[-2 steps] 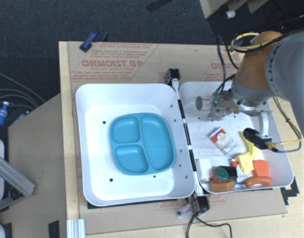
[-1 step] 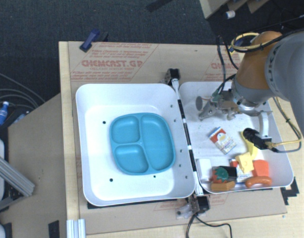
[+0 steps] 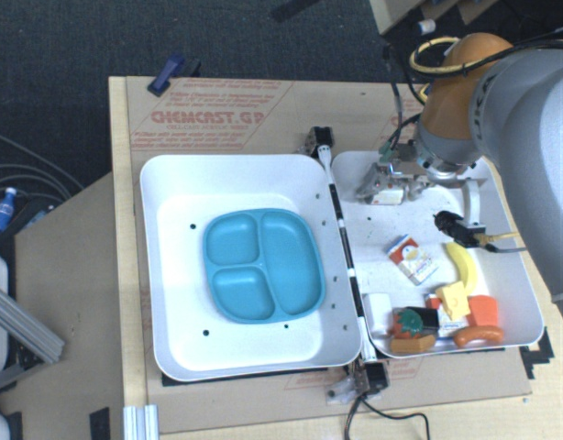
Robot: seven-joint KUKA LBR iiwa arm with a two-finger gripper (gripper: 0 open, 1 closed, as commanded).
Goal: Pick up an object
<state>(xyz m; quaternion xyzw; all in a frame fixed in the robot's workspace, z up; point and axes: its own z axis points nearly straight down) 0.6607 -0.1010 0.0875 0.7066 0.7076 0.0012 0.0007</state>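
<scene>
Left shallow white bin carries a sky-blue three-compartment plastic plate. Right white bin carries small objects (clustered at its near corner): a yellow plastic banana, an orange block. Gripper sits at the far edge; finger opening cannot be determined.

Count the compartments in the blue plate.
3: on the blue plate in the left bin, one at upper left, one long one down the right side, one at lower left.
</scene>
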